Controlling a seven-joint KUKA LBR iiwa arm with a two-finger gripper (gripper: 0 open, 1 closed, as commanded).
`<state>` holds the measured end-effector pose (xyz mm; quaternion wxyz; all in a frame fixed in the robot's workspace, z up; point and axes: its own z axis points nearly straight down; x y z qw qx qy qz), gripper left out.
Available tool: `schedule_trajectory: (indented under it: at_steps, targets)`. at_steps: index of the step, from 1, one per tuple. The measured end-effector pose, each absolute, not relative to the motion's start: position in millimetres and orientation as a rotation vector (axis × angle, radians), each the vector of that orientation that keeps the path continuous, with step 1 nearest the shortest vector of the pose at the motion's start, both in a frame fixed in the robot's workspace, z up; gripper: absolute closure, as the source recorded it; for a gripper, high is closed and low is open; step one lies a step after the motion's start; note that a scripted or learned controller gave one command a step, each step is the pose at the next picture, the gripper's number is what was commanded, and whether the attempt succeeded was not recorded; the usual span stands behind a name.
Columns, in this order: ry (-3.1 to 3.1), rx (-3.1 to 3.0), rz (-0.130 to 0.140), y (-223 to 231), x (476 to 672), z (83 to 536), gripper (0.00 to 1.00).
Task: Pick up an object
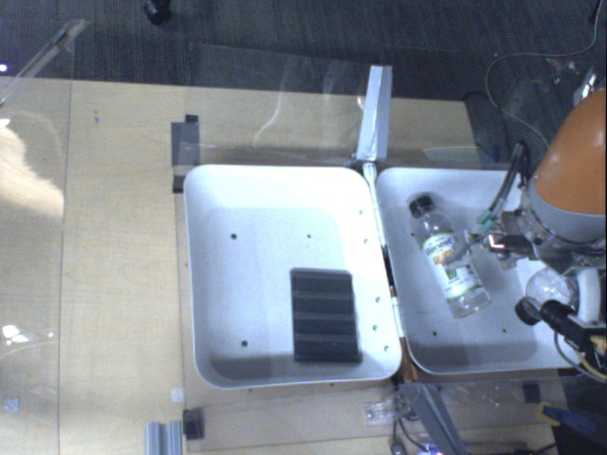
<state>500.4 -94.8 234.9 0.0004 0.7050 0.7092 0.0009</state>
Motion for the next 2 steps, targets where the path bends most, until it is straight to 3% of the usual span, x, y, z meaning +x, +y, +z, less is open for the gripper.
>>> schedule_trajectory:
  at_steps: [1, 2]
  targets:
    - [2.271, 2.169, 0.003, -114.1, 531.1, 126.1, 0.0]
    - [2.535, 1.84, 0.009, -124.8, 605.7, 88.7, 0.0]
